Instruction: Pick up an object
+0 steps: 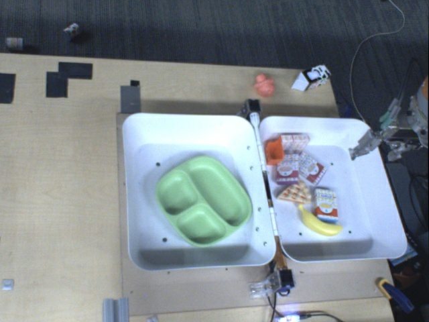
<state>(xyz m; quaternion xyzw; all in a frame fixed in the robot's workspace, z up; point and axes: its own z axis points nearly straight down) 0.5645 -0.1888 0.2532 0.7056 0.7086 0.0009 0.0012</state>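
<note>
The right bin holds a cluster of small items in its left half. Among them are a yellow banana, a red-and-white carton, a tan waffle-like wedge, an orange block and several red-and-white packets. My gripper hovers over the bin's upper right corner, well to the right of the cluster. Its two fingers stand apart, open, with nothing between them.
A green divided plate lies in the left bin. On the bench behind the bins sit a pink lump and a white-and-black piece. The right half of the right bin is bare white floor.
</note>
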